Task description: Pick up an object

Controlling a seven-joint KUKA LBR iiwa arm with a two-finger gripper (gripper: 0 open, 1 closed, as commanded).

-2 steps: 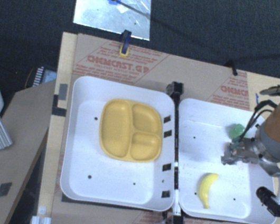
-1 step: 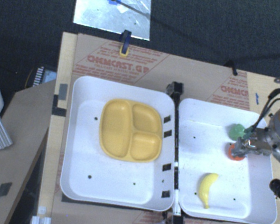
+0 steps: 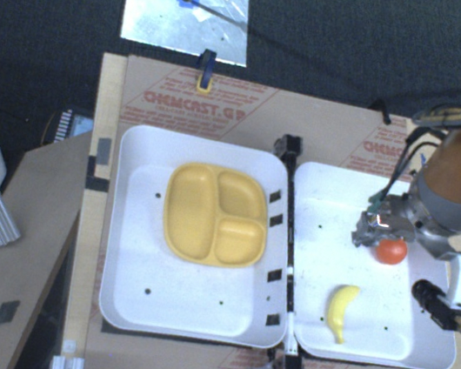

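A red tomato [image 3: 392, 251] is found near the right bin's [image 3: 309, 339] far right edge, just beside the gripper [image 3: 371, 230]. Whether anything is clasped cannot be told. It is judged light, smooth, round, likely slippery; a hold across its widest part is advised.

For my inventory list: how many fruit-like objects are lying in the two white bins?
2, both in the right bin: a red tomato beside the pincer, and a yellow banana nearer the front. The arm may hide others.
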